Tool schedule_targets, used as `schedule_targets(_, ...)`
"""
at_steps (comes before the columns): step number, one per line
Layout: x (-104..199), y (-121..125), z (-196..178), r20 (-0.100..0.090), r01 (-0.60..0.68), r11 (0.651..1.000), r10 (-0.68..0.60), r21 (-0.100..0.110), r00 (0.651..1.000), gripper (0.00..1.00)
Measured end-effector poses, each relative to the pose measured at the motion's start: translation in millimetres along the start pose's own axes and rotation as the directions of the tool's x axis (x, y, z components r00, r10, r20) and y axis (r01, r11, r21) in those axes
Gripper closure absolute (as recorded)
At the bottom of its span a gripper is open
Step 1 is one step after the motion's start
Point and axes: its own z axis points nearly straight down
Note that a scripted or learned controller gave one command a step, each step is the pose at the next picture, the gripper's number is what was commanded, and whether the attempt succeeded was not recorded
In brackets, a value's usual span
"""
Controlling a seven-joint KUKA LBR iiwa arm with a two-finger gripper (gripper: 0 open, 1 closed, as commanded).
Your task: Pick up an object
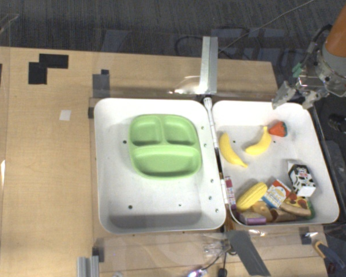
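Note:
My gripper (294, 98) hovers over the far right corner of the right bin (320, 154), fingers spread open with nothing between them. Just below it in that bin lies a red strawberry (278, 129), apart from the fingers. Two yellow bananas (232, 150) (259, 143) lie in the middle of the bin. At the near edge a corn cob (251, 194), a small milk carton (301, 178), a pizza slice (293, 206) and other small toy foods are crowded together.
The left bin (112, 172) holds a green divided plate (164, 145). A metal post (209, 65) stands behind the seam between the bins. Cables and the arm's orange band (341, 36) are at the far right.

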Motion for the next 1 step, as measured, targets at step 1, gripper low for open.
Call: schedule_targets(1,26.2,13.1,-7.3,0.001,-0.058,0.998,0.058,-0.001,0.998,0.00)
